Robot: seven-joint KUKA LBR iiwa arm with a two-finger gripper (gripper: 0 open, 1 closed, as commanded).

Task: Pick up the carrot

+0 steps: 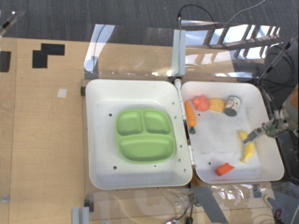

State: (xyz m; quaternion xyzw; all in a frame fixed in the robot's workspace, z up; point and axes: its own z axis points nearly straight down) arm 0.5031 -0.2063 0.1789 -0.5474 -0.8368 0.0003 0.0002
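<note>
The carrot (189,114) is orange with a green stub at its near end. It lies along the left wall of the right bin (268,104), pointing away from the camera. My gripper (259,133) comes in low from the right edge, over the right side of that bin. It hangs just above the yellow banana (248,149), well to the right of the carrot. Nothing is visibly held in it.
Near the carrot, at the back of the right bin, lie a pink-red fruit (201,102), a yellow-orange piece (216,105) and a small tin (232,105). A red block (224,169) sits near the front. The left bin (100,106) holds a green divided plate (145,135).
</note>
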